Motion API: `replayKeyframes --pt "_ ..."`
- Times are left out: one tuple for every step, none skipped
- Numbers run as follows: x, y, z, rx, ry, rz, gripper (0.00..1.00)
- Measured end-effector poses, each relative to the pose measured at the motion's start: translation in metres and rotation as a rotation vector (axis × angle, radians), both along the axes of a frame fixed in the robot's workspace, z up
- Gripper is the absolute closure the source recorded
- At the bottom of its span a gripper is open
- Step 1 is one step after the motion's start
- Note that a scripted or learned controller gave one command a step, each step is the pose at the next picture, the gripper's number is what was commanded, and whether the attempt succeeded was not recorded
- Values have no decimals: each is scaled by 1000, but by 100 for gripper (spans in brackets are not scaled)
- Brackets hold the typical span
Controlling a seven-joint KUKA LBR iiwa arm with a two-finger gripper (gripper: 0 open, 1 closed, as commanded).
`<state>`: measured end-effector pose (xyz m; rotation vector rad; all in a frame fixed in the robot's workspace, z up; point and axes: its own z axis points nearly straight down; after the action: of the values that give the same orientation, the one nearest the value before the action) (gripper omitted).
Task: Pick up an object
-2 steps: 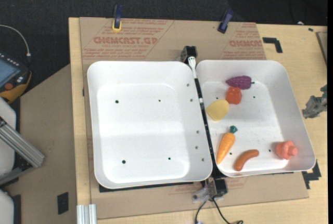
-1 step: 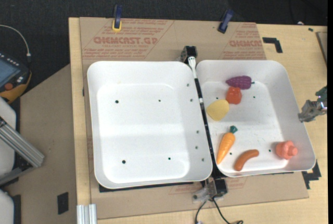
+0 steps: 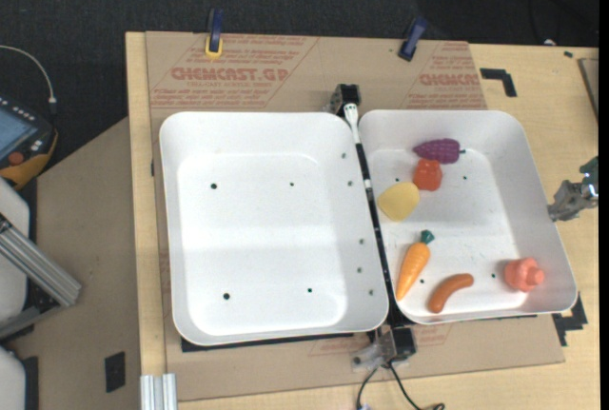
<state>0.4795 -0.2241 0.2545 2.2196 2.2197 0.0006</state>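
White plastic makes both shallow bins, which sit side by side on a brown cardboard sheet (image 3: pixel 314 66) with red printed letters. In the left bin (image 3: pixel 181 208) I see only small dark dots on the floor. The right bin (image 3: pixel 495 137) holds six toy foods. Near its far side lies a purple piece (image 3: pixel 438 149) with a bumpy surface, maybe a bunch of grapes. Just in front of it, almost touching, stands a red-orange toy like a small pepper or tomato (image 3: pixel 428 174). A pale yellow rounded piece (image 3: pixel 399 201) lies near this one, close to the wall between the bins. Nearer to the camera lies a toy carrot (image 3: pixel 413 267), orange with a small green top, its point toward the near edge. Beside it, a little apart, lies an orange-brown sausage (image 3: pixel 450 292), slightly curved. In the near right corner rests a pink toy (image 3: pixel 522 274), whose kind is not clear to me. The gripper (image 3: pixel 574 199) shows at the right edge of the view, grey metal, just outside the right rim of that bin and well apart from every toy. It is cut by the edge of the view, so its state is not something I can tell. Two blue clamps (image 3: pixel 215 24) grip the far edge of the cardboard.
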Motion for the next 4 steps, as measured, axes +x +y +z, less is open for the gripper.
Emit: replayKeyframes --pt "0 0 8 -1 -2 1 100" --pt "0 4 -4 2 3 0 100" --pt "0 -1 12 -2 -2 0 100" --pt "0 0 6 1 3 0 100"
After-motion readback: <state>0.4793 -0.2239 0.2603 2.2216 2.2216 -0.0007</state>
